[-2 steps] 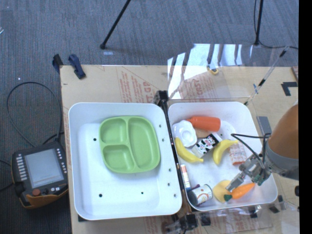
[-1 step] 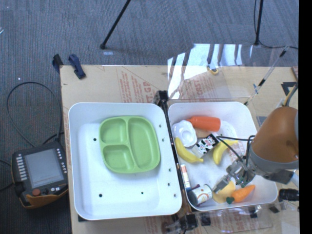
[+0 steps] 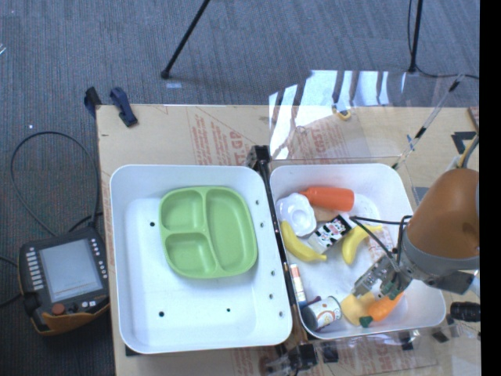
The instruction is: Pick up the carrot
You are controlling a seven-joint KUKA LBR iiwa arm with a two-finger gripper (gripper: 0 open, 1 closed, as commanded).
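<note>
The carrot [image 3: 382, 309] is small and orange with a green stub at its lower left end. It lies near the front right corner of the right bin [image 3: 427, 316], beside a yellow piece [image 3: 352, 308]. My gripper [image 3: 379, 286] hangs low just above the carrot's upper end, at the end of the grey arm with its orange band [image 3: 446, 214]. From this angle the gripper covers the spot where it meets the carrot, so I cannot make out any contact or grasp.
The right bin also holds an orange-red bottle [image 3: 329, 198], two bananas [image 3: 297, 245] [image 3: 355, 243], a white piece [image 3: 297, 210], a black-and-white box [image 3: 333, 232] and a small can [image 3: 322, 312]. A green divided plate [image 3: 210, 231] lies in the left bin [image 3: 141, 304].
</note>
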